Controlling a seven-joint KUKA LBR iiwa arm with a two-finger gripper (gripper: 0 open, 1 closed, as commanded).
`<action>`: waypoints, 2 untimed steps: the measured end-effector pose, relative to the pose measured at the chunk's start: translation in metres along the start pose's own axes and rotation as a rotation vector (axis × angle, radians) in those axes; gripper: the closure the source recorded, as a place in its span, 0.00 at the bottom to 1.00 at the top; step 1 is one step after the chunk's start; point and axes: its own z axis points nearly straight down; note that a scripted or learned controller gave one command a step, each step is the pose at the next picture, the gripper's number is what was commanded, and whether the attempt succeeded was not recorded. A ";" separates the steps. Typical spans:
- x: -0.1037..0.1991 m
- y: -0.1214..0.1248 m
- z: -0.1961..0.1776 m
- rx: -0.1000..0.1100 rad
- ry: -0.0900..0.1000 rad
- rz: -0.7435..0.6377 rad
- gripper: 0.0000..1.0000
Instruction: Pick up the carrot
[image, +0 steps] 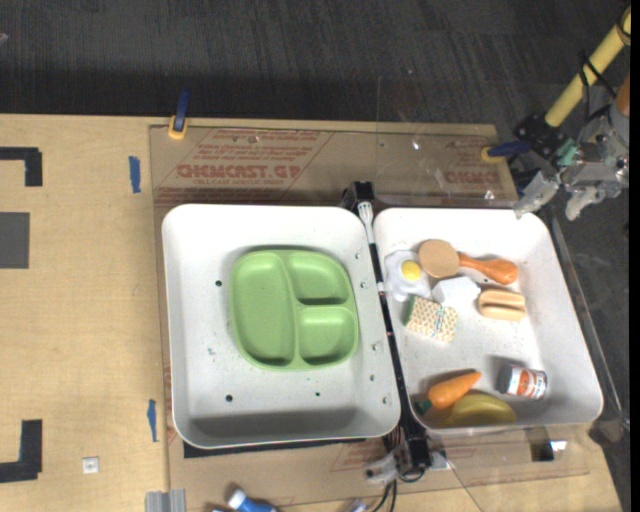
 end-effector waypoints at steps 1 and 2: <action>0.013 -0.060 0.095 0.007 0.004 0.032 0.00; 0.070 -0.147 0.097 0.003 0.003 0.000 0.00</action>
